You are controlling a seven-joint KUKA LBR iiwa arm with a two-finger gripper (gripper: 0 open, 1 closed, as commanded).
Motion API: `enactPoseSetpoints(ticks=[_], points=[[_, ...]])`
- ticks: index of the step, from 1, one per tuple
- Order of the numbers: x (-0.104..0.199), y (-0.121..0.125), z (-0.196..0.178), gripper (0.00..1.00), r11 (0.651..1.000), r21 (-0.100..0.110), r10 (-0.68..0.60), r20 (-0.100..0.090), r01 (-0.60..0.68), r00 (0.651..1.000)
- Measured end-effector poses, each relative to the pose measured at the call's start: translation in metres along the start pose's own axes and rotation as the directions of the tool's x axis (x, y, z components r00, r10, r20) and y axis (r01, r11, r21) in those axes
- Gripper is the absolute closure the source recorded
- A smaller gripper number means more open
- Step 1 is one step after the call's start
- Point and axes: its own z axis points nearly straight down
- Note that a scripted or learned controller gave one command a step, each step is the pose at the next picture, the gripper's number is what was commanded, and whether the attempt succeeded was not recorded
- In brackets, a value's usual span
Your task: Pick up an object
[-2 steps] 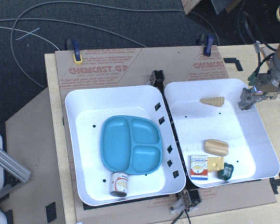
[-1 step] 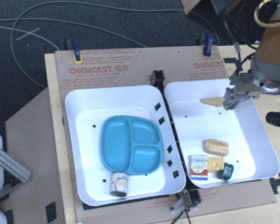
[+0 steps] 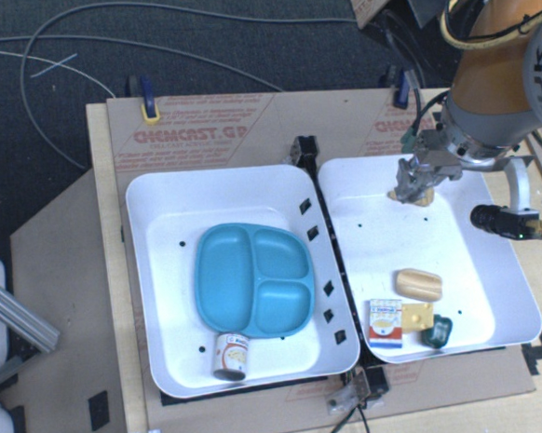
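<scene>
My gripper (image 3: 416,183) hangs low over the far part of the right bin (image 3: 499,268), near its back wall. A small tan thing (image 3: 425,198) shows just under it; whether it is gripped I cannot tell. At the near end of the same bin lie a tan bread-roll shape (image 3: 418,284), a white, red and blue carton (image 3: 385,323), a yellow block (image 3: 415,317) and a dark teal piece (image 3: 438,331). The left bin (image 3: 154,267) holds a blue divided plate (image 3: 254,279) and a small can (image 3: 231,356) lying at its front.
A black divider with clips (image 3: 318,244) runs between the two bins. The arm's grey body with its orange band (image 3: 497,62) leans in from the upper right. A black fitting (image 3: 500,219) sits at the right bin's right rim. Cables trail on the dark floor behind the bench.
</scene>
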Motion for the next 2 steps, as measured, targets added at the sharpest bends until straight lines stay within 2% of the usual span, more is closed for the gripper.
enactPoseSetpoints(ticks=[2], points=[[0.091,0.024,0.005,1.0,1.0,0.001,0.0,-0.001,0.0,1.0]])
